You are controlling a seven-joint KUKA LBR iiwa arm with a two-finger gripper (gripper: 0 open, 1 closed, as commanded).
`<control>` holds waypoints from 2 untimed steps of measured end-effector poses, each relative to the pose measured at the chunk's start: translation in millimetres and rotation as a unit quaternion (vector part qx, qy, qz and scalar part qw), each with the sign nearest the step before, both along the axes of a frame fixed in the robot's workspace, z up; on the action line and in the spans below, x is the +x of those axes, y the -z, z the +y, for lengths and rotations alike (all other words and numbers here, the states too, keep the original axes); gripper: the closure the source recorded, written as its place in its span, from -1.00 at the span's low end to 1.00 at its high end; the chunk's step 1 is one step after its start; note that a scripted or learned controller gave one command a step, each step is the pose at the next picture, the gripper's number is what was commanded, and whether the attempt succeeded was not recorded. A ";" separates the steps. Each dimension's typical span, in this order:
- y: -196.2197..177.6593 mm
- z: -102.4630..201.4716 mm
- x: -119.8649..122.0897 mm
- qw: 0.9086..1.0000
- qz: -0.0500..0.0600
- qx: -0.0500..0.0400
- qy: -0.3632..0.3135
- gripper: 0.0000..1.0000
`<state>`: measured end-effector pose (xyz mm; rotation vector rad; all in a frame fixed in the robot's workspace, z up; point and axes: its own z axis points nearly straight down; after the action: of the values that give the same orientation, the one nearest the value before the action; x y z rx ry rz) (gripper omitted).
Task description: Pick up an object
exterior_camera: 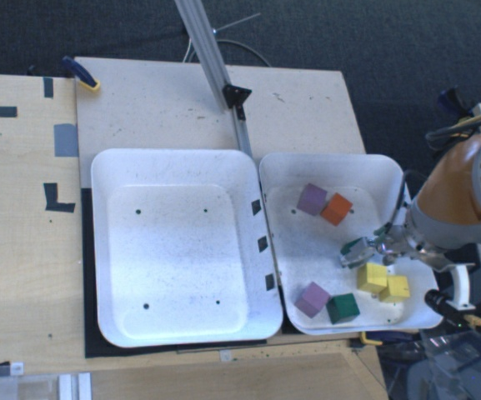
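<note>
The right bin [365, 167] holds several small blocks. A purple block [312, 198] and an orange block [337, 209] touch near the bin's back. Toward the front lie a second purple block [313, 298] and a green block [343, 308]. Two yellow blocks [375, 277] [396, 288] sit together at the front right. My gripper [355, 253] reaches in from the right and hovers low over the bin floor, just left of and above the yellow blocks. Nothing shows between its fingers.
The left bin [107, 173] stands beside the right one. A slanted metal pole [207, 44] crosses the back of the bench and ends at a black clamp [237, 97]. The grey and orange arm [453, 198] fills the bench's right side.
</note>
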<state>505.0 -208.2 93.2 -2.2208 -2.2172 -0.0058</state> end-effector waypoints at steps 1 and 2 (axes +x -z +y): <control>-8.3 0.5 -0.4 1.000 0.001 -0.001 -0.002 1.00; -17.4 1.0 -0.8 1.000 0.002 -0.001 -0.002 1.00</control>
<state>504.2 -207.2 110.6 -2.2150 -2.2208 0.0009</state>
